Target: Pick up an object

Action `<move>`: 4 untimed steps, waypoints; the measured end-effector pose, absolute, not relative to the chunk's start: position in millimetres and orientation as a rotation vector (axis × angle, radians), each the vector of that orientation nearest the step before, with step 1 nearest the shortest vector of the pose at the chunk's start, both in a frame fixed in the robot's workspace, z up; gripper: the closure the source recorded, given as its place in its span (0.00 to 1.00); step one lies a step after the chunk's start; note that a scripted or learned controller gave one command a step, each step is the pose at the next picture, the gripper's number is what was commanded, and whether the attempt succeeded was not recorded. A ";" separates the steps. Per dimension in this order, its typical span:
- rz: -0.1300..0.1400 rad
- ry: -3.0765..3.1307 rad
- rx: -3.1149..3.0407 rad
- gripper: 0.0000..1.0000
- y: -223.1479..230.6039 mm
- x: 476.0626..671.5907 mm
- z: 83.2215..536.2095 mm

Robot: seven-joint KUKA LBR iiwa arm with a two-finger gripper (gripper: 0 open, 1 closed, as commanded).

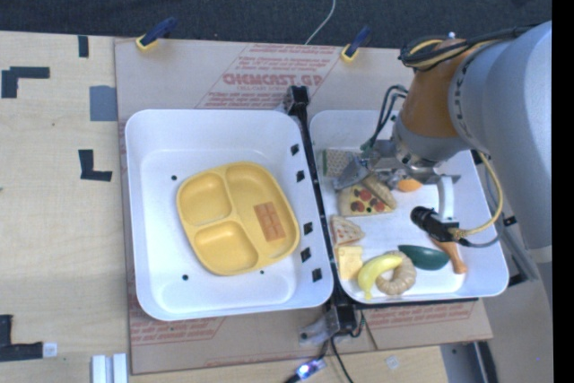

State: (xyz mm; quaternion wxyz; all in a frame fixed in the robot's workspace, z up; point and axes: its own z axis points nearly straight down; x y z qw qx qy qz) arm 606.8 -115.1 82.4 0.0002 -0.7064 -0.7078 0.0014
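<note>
My gripper [375, 168] hangs low over the upper left part of the right bin [484, 282], just above a pizza slice [363, 200] with red dots. A grey textured piece [337, 161] lies just left of it, and a small orange piece [408, 186] just right. Nearer the front lie a tan wedge [346, 230], a yellow cheese block [349, 262], a banana [377, 269], a beige ring [396, 280], a dark green piece [424, 256] and an orange carrot-like stick [456, 258]. I see nothing held between the fingers.
The left bin [148, 193] holds a yellow divided plate [215, 202] with a small brown rectangle [269, 221] lying on its right side. The grey arm with its orange band [435, 99] comes in from the upper right over the right bin's back wall.
</note>
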 end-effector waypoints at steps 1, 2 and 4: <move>0.001 -2.224 -2.218 1.00 -114.4 607.6 94.5; -0.002 -2.222 -2.221 1.00 -113.7 602.1 137.9; -0.004 -2.226 -2.220 1.00 -107.1 611.3 227.0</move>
